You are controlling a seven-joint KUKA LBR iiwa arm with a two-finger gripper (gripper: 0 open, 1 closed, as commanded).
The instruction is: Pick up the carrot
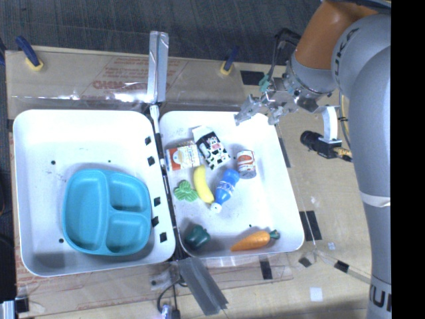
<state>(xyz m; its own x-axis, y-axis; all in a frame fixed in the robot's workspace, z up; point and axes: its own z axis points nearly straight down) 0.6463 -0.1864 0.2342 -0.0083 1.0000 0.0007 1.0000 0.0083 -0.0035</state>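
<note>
An orange carrot [251, 241] with a green top lies on its side near the front right corner of the right bin [287, 198]. My gripper [257, 114] hovers over that bin's far right corner, well away from the carrot. Its two fingers stand open with nothing between them.
The right bin also holds a cow-patterned carton [212, 149], an orange carton [182, 157], a banana [202, 184], a blue bottle [226, 187], a small can [246, 163], a broccoli piece [185, 191] and a dark green pepper [196, 236]. A blue divided plate [106, 211] sits in the left bin [33, 131].
</note>
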